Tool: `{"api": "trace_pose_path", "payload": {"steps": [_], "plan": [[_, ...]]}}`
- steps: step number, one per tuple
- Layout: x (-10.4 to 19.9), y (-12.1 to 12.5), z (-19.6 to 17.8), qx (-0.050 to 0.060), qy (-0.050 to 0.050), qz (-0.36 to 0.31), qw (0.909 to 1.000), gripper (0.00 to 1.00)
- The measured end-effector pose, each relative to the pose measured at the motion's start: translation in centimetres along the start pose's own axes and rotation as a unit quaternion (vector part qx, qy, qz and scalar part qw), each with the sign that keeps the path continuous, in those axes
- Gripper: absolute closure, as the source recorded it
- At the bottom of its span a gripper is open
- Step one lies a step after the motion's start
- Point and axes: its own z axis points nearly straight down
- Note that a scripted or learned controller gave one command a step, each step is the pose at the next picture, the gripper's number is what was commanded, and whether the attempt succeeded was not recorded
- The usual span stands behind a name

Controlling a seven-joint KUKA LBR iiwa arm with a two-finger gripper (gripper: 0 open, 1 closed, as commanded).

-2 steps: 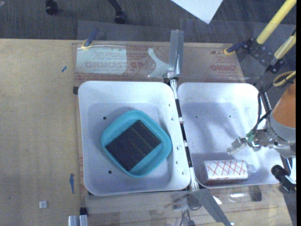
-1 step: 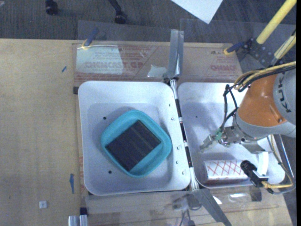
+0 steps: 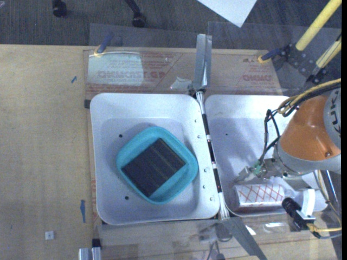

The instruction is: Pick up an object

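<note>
Broadly, by size:
Bench (image 3: 38,145): wooden, bears both bins.
Left bin (image 3: 103,112): holds a blue square container (image 3: 157,165) with a dark inside.
Right bin (image 3: 233,112): arm (image 3: 309,137) reaches in.
Box (image 3: 259,194): white with red lattice, at the near wall.
Gripper (image 3: 255,171): just above the box; grip state cannot be told.

A robotics laboratory is shown. 2 shallow white bins (image 3: 103,145) are set side by side on a wooden bench (image 3: 38,145), with clear plastic sheeting (image 3: 130,69) taped behind them. A grey industrial arm (image 3: 312,140) with an orange band is seen at the right, cables looped along it. The wheeled base of an office chair (image 3: 97,1) is visible on grey carpet beyond.
</note>
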Motion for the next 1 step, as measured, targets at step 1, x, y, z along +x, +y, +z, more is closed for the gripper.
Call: {"api": "trace_pose_path", "payload": {"steps": [1], "plan": [[-1.97, -0.46, -0.72, 0.004, -0.001, 0.049, 0.9988, 0.00]]}}
